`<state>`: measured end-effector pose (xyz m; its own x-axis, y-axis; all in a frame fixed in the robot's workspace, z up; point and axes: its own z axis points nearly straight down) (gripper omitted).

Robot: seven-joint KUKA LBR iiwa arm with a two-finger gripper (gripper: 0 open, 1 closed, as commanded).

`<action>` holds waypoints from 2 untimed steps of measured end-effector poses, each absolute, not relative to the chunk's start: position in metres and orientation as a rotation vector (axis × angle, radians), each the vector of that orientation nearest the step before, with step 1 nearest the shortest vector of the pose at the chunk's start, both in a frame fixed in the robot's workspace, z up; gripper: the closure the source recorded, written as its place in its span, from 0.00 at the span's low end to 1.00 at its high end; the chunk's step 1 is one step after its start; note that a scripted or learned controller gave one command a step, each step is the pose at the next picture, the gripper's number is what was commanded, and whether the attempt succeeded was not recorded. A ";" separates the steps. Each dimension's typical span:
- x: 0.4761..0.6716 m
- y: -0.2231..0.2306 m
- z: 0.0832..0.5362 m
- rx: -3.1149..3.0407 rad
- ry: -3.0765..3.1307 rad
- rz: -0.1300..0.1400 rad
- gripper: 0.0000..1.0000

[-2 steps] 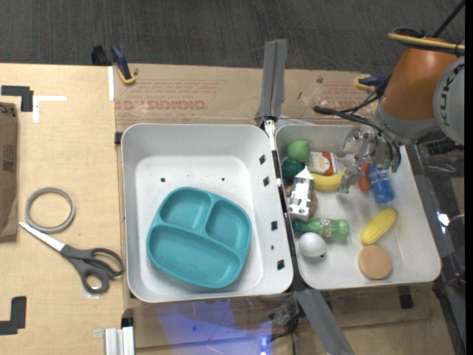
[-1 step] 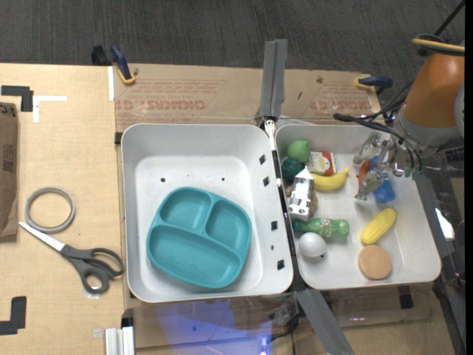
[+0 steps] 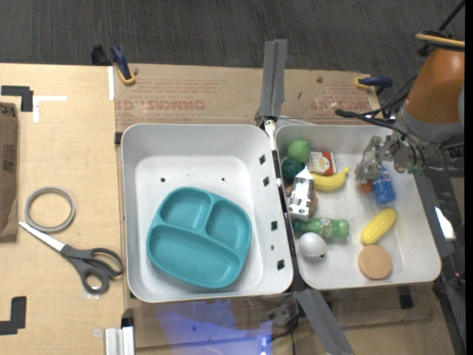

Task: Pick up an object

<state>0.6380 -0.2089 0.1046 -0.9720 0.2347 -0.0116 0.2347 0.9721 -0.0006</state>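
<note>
blue object [image 3: 384, 190]: lying in the right bin [image 3: 429, 220], near its right wall, just under my fingers
gripper [image 3: 372, 167]: I'm hovering over the bin's upper right; grip state, can't tell, fingers blur into the clutter
corn cob [image 3: 378, 225]: sitting just below the blue object
banana [image 3: 330, 178]: lying to its left, beside a red-and-white packet [image 3: 321, 161]
green bottle [image 3: 325, 228], white ball [image 3: 312, 245], tan disc [image 3: 375, 262]: lying along the bin's lower half
green ball [image 3: 298, 150]: resting at the top left corner
left bin [image 3: 140, 198]: holding a teal divided plate [image 3: 198, 237]
bench: scissors [image 3: 74, 256] and tape roll [image 3: 49, 208] lying well left

Teal divided plate [image 3: 198, 237] lies in left bin [image 3: 140, 150]; toys fill right bin [image 3: 421, 272].
</note>
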 end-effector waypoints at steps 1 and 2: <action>0.581 -0.170 0.092 0.728 3.055 0.000 1.00; 0.581 -0.170 0.092 0.728 3.055 0.000 0.00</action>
<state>0.5806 -0.1704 0.0922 -0.8924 0.4513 -0.0013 0.4513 0.8924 0.0002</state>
